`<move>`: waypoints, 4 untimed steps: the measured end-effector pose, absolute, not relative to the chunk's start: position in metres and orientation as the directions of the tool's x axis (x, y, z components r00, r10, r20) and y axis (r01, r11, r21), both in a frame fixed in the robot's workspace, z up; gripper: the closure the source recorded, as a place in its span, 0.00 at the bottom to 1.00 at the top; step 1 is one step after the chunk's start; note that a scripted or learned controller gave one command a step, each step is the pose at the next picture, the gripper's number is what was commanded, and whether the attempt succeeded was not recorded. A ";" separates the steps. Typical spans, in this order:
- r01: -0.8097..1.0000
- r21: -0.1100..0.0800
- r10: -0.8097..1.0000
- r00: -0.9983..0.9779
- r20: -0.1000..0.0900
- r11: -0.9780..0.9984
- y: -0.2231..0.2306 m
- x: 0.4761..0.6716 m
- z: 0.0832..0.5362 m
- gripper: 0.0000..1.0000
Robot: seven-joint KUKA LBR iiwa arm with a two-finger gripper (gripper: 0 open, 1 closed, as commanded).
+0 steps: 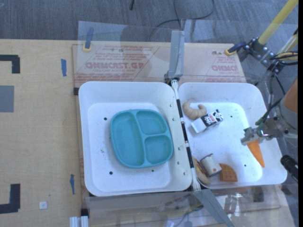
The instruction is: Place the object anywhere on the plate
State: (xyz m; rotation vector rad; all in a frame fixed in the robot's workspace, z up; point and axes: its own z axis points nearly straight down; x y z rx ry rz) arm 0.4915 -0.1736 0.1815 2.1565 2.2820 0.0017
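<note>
We see the gripper (253, 137) low over the right bin (222, 91), near its right wall, with an orange carrot-like object (256, 153) touching it from just below. We cannot tell whether that object is truly grasped or merely lying under the tool, and we cannot tell the gripper's state either.

We judge the main risk to be a false pick: if the object is only pinned or brushed, it will stay in the bin when the arm lifts, or slip out partway. A tapered shape also tends to squirt from a pinch.

The teal plate (142, 137) sits well apart, far across from the gripper in the other bin (94, 98). Between them run the two adjoining bin walls, which the load must clear; a low carry would catch there.

On the near side of that ridge lie a croissant-like piece (194, 109), a small black-and-white box (207, 122), a small can (209, 164) and a waffle-like piece (227, 173). The bin floor directly beside the gripper toward the plate looks bare, so we see room to rise and travel.
</note>
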 end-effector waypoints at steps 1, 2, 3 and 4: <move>0.996 0.000 0.996 -0.089 0.001 0.089 -0.065 0.507 0.184 1.00; 0.996 0.001 0.996 -0.090 -0.001 0.090 -0.007 0.548 0.184 1.00; 0.994 0.000 0.994 0.113 -0.001 -0.113 0.067 0.538 0.184 1.00; 0.994 0.000 0.994 0.112 -0.001 -0.112 0.067 0.538 0.184 0.00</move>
